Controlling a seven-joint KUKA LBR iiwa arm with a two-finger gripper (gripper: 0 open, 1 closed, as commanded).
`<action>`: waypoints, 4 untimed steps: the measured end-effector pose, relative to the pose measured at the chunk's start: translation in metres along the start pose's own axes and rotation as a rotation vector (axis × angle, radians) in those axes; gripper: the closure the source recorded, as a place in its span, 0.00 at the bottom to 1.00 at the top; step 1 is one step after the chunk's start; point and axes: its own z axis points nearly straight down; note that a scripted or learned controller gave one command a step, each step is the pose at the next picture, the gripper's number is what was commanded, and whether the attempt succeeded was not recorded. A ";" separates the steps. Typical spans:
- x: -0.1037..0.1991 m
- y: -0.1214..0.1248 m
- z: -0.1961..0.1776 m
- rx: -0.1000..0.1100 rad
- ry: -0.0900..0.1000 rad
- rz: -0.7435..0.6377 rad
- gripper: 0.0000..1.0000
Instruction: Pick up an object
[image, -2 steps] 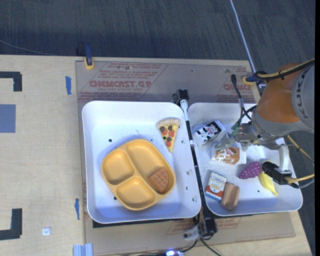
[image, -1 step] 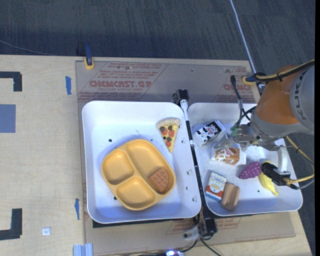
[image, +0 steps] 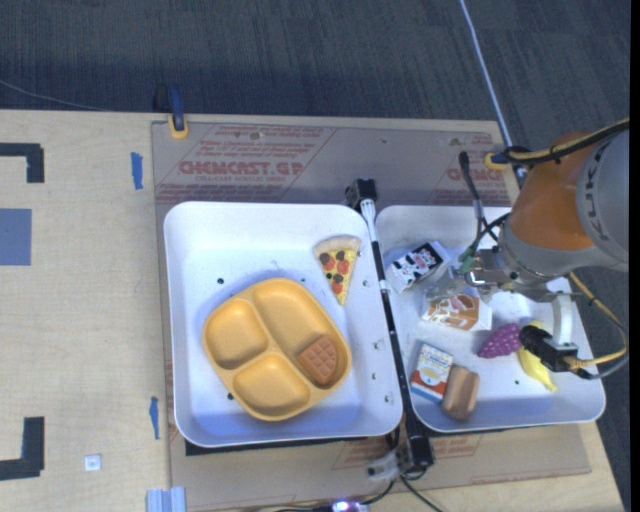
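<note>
Claw (image: 478, 272) is being positioned over rt bin (image: 590, 400), above packet (image: 452, 311) w/ grapes (image: 500, 340) just beside; claw state cannot be told.

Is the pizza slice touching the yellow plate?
Apart. The camera view shows a strip of white bin floor between the pizza slice, which lies in the left bin's far right corner, and the rim of the yellow plate.
</note>
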 end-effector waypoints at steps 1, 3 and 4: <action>0.001 0.002 -0.012 -0.006 0.001 -0.001 1.00; -0.037 -0.026 0.017 0.013 0.006 -0.004 1.00; -0.079 -0.070 0.017 0.011 0.000 -0.001 1.00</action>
